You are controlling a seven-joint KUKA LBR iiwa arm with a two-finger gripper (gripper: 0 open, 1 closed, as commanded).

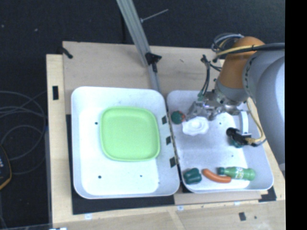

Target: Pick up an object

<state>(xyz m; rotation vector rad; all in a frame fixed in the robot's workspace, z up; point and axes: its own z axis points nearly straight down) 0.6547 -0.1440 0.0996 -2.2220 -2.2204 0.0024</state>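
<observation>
The gripper (204,110) hangs low over the white object (195,126) near the right bin's (213,146) far-left corner, seemingly approaching; whether it is open I cannot tell, and next it must close there.

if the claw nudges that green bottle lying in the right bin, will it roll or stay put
The green bottle lies on its side and looks round, so it would likely roll. The orange carrot-like piece against its cap end may check it. It looks like light plastic.
</observation>
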